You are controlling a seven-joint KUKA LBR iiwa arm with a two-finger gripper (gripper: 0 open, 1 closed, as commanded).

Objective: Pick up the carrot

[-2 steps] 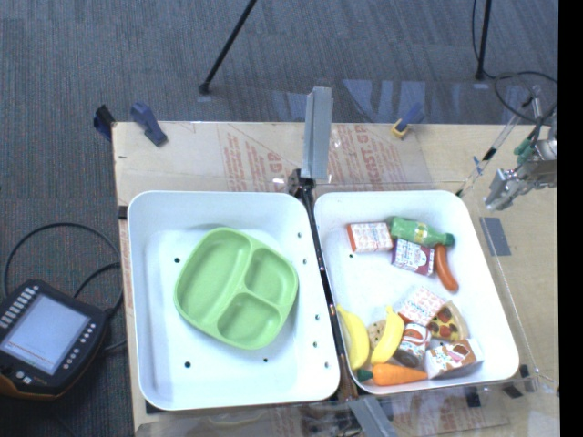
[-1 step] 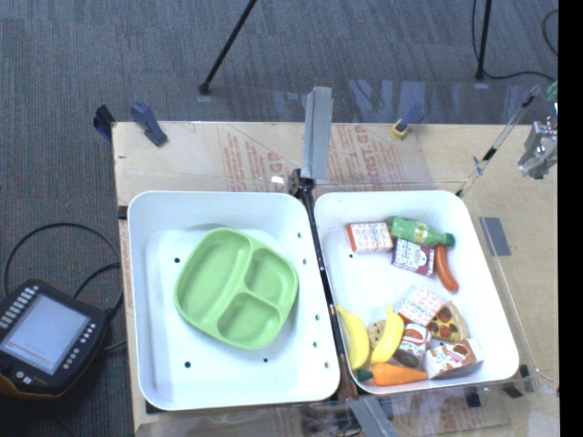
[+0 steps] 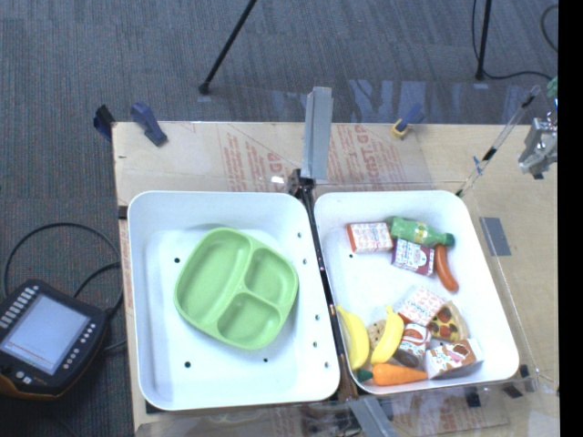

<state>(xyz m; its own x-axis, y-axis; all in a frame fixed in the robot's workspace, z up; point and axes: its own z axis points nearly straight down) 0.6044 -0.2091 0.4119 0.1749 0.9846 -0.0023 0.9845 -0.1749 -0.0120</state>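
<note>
The carrot (image 3: 398, 374) lies at the right bin's (image 3: 487, 271) near edge beside the bananas (image 3: 372, 335), probably light, rigid, slick plastic best pinched across its thick middle, while the end effector's (image 3: 537, 148) state is unclear.

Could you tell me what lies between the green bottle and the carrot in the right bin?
In the camera view, small snack packets and a pizza slice lie between the green bottle and the carrot.

Carrot (image 3: 398, 374) at right bin's (image 3: 492, 271) front edge, before bananas (image 3: 369, 335)
</note>
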